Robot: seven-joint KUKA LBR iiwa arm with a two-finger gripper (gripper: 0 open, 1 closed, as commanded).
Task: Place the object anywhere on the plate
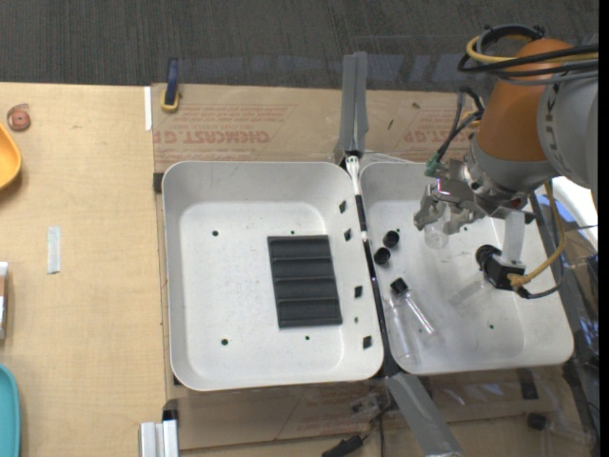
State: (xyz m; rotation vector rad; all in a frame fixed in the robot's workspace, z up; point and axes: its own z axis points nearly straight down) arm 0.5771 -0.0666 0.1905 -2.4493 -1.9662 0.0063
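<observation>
the object here looks to be the small clear tube with a black cap [409, 305], lying flat in the right bin [533, 350] close to its left wall, cap end up-left. it reads as light, stiff plastic or glass, smooth and round, so likely to roll or slip; i'd pinch it across the middle of the barrel. two small black pieces [386, 247] sit just above it. the gripper [440, 219] hangs over the upper part of that bin, apart from the tube, nothing seen between its fingers, and i cannot tell whether they're spread or closed. over in the left bin [190, 350] lies the dark ribbed plate [304, 281], flat and waiting.
</observation>
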